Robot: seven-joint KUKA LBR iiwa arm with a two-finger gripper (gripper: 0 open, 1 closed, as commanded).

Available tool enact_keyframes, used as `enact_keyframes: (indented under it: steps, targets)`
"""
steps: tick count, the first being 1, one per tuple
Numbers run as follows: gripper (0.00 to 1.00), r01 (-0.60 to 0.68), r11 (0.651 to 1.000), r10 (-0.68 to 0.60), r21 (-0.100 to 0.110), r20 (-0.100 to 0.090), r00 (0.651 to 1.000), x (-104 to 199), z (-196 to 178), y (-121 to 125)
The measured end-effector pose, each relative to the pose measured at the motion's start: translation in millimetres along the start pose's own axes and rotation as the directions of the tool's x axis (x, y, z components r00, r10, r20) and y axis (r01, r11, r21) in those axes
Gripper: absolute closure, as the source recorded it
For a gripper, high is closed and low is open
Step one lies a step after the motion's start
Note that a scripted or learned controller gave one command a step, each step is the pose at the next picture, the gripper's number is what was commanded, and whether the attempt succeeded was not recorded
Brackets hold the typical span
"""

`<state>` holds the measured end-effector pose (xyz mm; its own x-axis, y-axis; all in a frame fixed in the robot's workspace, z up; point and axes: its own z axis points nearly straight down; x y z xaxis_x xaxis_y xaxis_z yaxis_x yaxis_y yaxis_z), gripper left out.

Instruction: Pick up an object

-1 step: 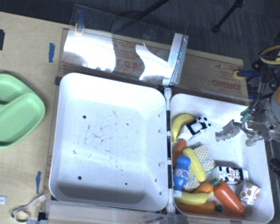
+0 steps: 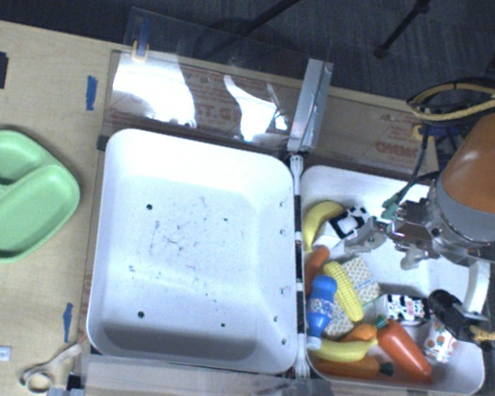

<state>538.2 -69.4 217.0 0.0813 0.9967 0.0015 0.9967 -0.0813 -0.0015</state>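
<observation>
white plastic is forming both bins on the desk (image 2: 42, 71), and the toys are all crowding the right bin (image 2: 473, 370), packed along its left wall and front edge. the tool (image 2: 376, 232) is hanging low over the upper left part of that bin, reaching in from the grey arm (image 2: 488, 178) on the right; whether it is spread or pressed together i cannot tell, since dark metal is blurring into the clutter, and nothing is visibly sitting in it.

what could be going wrong, in my judgement: the pile is tight, so a descent here could be landing on two toys at once or nudging one aside, and the rounded, smooth shapes could be slipping out of a pinch. the bin wall is also lying close to the banana (image 2: 320, 219), which could be blocking one side of a grasp.

the likeliest things to take are lying just beside and below the tool: the banana just to its left, a black and white toy (image 2: 347, 222) right beside it, and the corn cob (image 2: 343, 290) nearer the camera. the blue bottle (image 2: 321, 305), the carrot (image 2: 406, 348) and a second yellow piece (image 2: 342, 349) are lying further toward the front edge. the left bin (image 2: 206, 166) and a green divided plate (image 2: 7, 193) are sitting well apart from it
</observation>
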Motion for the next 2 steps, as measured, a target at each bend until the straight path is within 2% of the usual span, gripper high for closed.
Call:
enact_keyframes:
  steps: [1,2]
  targets:
    - [0.0,-0.157,0.988,0.157,0.001,0.0,0.988,-21,57,9]
    - [0.0,-0.085,0.996,0.085,-0.018,0.001,0.996,-34,123,0]
